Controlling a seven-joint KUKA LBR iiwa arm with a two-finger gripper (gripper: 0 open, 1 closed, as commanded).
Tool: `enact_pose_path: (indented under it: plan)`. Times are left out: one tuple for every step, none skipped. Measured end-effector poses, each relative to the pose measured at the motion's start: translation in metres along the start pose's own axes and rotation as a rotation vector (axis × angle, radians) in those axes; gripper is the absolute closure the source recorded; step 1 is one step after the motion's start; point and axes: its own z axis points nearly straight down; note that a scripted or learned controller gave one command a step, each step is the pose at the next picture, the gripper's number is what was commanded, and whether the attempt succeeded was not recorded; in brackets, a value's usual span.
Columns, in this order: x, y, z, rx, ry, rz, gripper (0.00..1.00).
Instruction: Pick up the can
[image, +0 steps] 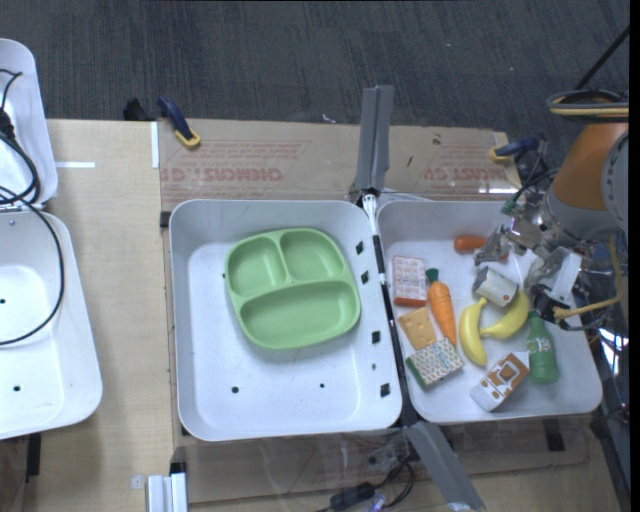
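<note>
Camera view: The arm enters from the right edge, its orange band above the wrist, and bends down over the back right part of the right bin. The jaws sit low over the bin's right half, amid dark cabling and metal fittings. Whether the jaws are released or clenched cannot be told; the wrist hardware hides them.

The can, a small pale cylinder lying tilted, rests on the bin floor directly beneath the jaws, just beside the upper tip of the banana. Whether it is touched by them cannot be told.

Other contents of the right bin: a carrot upright left of the banana, a red-and-white packet left of the carrot, a cheese wedge below that packet, a patterned box near the front, a white and brown carton at the front right, a green bottle near the right wall, and a small orange item near the back.

The left bin holds a green divided plate, lying flat in the centre. Both bins stand side by side on the wooden worktop.
</note>
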Motion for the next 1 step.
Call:
enact_pose_path:
  plan:
    - [0.0000,0.0000,0.0000,0.000,0.000,0.000,0.00]
